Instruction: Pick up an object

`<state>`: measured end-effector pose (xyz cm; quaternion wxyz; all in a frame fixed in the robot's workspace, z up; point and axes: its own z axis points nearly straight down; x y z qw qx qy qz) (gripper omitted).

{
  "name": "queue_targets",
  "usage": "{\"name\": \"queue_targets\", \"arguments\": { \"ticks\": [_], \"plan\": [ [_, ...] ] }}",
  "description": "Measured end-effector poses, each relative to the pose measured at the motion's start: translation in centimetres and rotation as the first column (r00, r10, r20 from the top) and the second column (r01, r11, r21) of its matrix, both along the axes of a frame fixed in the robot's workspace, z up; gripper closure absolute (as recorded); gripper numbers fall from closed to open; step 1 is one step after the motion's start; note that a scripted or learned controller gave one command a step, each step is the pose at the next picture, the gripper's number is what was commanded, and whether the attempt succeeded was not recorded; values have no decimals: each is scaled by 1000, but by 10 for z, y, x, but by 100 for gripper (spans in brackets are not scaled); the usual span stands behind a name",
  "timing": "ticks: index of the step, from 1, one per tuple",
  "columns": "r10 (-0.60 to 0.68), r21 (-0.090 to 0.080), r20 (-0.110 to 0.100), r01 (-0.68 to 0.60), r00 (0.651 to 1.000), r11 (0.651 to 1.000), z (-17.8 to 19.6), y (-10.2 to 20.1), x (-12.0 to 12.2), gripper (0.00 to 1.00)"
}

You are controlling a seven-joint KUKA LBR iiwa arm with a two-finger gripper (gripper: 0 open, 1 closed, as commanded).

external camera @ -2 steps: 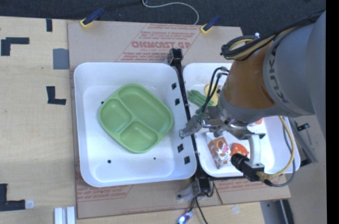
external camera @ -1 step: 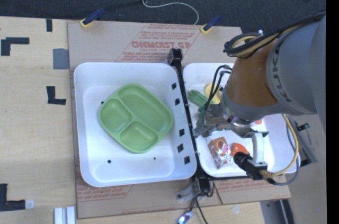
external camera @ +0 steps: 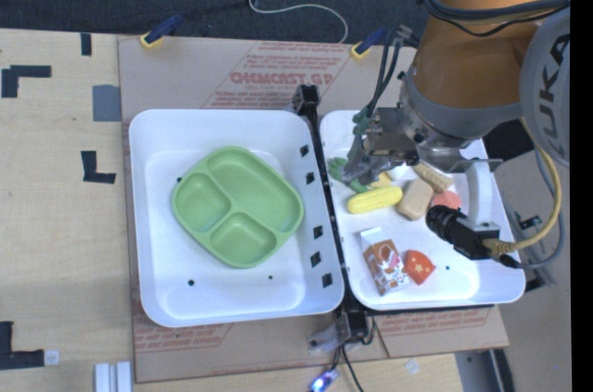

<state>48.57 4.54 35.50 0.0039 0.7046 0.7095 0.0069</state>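
A: Grey metal and an orange band, that's the arm coming in from the upper right, wrist bent down over the right bin. The gripper sits low at the bin's upper left, approx. by the divider.

B: Open or closed?

A: Can't tell, it's all dark linkage from this angle. Nothing visibly held.

B: What's under it?

A: Right at the tip there's a small dark green piece, partly hidden, can't say if they touch. Just below, a yellow corn-like item lying across the bin, mid-frame right.

B: And beside that?

A: A tan block touching the yellow one's right end, w/ a pale beige stick angled above it. A bit of salmon-pink peeks out to the right, half covered by the black fitting and its yellow cable.

B: Lower down?

A: A red and white packet near the bin's bottom edge, and a red tomato-like thing just beside it on the right.

B: Left bin?

A: The left bin holds a green divided plate, three compartments, tilted a bit, centre-left of frame. Bins sit on cardboard; a white cable loops across the dark floor up top.
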Motion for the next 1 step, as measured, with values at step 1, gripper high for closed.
{"name": "queue_targets", "arguments": {
  "ticks": [1],
  "plan": [
    [-1,-3,-12,1,1000,1000,45,37,-2,100]
  ]
}}
